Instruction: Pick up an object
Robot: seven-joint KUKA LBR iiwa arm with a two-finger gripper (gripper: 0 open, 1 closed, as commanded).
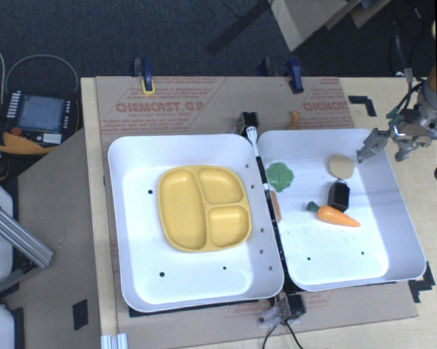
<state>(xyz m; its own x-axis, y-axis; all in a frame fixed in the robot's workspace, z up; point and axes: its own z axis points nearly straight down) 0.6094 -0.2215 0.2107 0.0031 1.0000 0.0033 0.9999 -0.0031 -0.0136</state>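
The gripper (388, 147) hangs at the right bin's (392, 221) upper right rim, its 2 fingers (368, 146) spread apart with nothing between them. Just to its left lies a beige lump (340, 166); below that a small black object (339, 195), hard to identify, touches a carrot (337, 216). Further left sits a green piece (280, 176). Beyond, the left bin (135, 259) holds a yellow 3-part plate (204, 206). The cardboard (180, 100) reads "CHEMCAST GP"; its right printing is partly hidden.

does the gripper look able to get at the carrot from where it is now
Probably yes: the gripper hangs open over the right bin's far right rim, and the carrot lies uncovered, though the black object touches it.
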